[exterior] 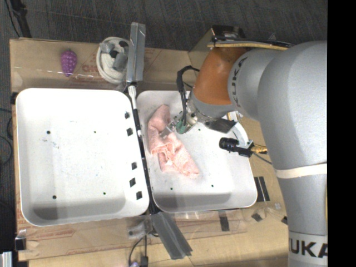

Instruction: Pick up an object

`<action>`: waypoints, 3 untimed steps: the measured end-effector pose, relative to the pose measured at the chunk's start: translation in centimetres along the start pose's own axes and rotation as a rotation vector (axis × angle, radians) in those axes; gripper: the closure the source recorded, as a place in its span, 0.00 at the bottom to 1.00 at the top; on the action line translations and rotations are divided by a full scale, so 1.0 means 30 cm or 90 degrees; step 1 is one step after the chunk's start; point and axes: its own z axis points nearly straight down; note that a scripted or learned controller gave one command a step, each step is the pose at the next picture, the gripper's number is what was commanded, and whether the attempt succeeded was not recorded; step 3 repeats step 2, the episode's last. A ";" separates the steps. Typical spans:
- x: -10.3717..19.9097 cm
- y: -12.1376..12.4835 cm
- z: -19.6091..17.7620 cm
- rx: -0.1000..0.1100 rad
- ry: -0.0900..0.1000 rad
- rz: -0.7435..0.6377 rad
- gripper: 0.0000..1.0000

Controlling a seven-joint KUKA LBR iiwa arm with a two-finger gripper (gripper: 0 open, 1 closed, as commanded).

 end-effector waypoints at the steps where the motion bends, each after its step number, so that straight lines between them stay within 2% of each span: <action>1: 0.077 0.191 -0.328 0.001 0.002 -0.003 1.00; 2: 0.145 0.259 -0.327 0.002 0.000 0.026 1.00; 3: 0.145 0.259 -0.327 0.002 0.000 0.026 1.00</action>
